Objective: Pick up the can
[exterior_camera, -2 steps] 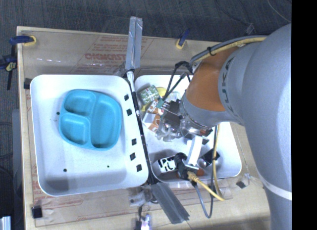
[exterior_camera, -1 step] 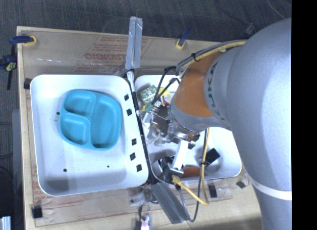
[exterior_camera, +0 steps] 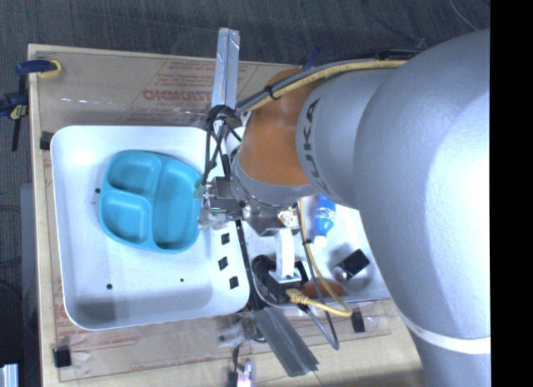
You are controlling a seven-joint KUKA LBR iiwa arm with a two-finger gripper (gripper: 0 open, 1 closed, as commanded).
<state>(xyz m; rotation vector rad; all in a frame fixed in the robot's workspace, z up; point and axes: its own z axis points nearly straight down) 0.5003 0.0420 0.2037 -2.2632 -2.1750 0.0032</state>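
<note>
Camera view: looks down at a slant on both bins, and the arm's bulk covers most of the right one.
Gripper (exterior_camera: 250,210): sits under the wrist, over the wall between the two bins; whether it is apart, together or clamped on anything cannot be told, since the housing hides it.
Orange band on the grey arm (exterior_camera: 271,148): at 12 o'clock from the gripper.
Can: none is plainly identifiable. A small blue-and-white object (exterior_camera: 323,215), at 3 o'clock from the gripper in the shallow white right bin (exterior_camera: 375,290), is my best candidate, but it is too small to be sure.
Neighbours: a small black block (exterior_camera: 355,262) and a brownish rounded item (exterior_camera: 340,276) lie at 4 o'clock from the gripper.
Left bin: the shallow white left bin (exterior_camera: 125,302) holds a blue plastic divided tray (exterior_camera: 150,200), at 9 o'clock from the gripper.
Step in hand: reaching, judged; no grasp shows.
Next move: likely needs the gripper centred over the candidate, clear of its neighbours, before descending.
Writing: grey letters reading "UKA" on the arm shell (exterior_camera: 312,140); red print on the brown bench board (exterior_camera: 179,94) is illegible.
</note>
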